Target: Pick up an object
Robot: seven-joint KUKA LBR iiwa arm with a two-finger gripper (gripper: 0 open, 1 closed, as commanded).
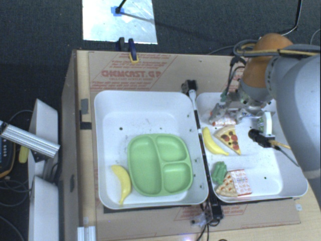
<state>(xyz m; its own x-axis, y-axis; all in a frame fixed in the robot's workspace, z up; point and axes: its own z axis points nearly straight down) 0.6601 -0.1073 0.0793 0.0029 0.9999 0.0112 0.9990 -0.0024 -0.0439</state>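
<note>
Left bin (108,134): green tray (159,163) centred, banana (122,183) at 7 o'clock. Right bin (288,185): second banana (212,141), pizza slice (228,137), waffle (233,182). Gripper (226,112) low at 11 o'clock, likely positioned for a pick; grip state cannot be told.

Red block lettering runs across the brown cardboard sheet (135,69) under the bins, and it reads "CHEMCAST GP". More red print sits in smaller lines above and below that word, too fine to make out. Nothing else here carries readable text.
</note>
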